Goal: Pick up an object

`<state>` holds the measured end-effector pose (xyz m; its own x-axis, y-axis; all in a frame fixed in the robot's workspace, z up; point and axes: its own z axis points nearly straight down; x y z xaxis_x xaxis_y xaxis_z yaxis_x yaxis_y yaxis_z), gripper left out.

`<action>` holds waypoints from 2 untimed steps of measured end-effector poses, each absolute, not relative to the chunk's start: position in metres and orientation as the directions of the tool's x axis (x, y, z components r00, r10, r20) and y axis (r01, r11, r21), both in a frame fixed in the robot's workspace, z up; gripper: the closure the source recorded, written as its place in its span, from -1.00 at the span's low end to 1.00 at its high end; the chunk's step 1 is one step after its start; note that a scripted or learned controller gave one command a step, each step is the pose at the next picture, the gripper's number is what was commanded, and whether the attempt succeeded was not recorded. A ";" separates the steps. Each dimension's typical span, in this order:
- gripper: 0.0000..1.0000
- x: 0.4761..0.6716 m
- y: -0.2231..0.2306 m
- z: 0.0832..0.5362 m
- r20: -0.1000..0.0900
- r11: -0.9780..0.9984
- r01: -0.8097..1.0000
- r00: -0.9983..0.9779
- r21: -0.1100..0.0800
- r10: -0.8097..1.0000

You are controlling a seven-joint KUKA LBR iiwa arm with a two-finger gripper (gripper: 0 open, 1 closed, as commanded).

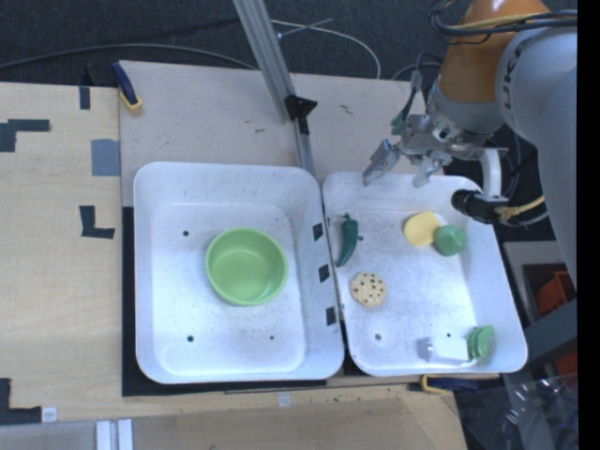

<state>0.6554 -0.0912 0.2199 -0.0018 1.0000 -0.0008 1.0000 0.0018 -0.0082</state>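
My gripper [401,165] hangs over the far edge of the right bin [487,279], its two fingers spread open with nothing between them. Below it in that bin lie a green pepper [348,239] near the left wall, a yellow round piece [421,228] touching a small green block [450,240], a speckled cookie [368,289] in the middle, and a white and green object [457,346] at the near right corner. All of these lie apart from the gripper.
The left bin [159,279] holds a green bowl [246,266]. A slanted metal pole [272,59] rises behind the bins, and its clamp [300,108] sits near the bins' shared far corner. Cables run across the bench behind the right bin.
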 end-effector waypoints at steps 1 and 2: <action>-1.00 0.662 -0.090 0.159 -0.001 0.003 1.000 -0.003 -0.007 1.000; -1.00 0.653 -0.096 0.103 -0.001 0.001 1.000 -0.001 -0.008 1.000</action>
<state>0.6528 -0.0963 0.1027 -0.0009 1.0000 -0.0010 1.0000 0.0009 -0.0078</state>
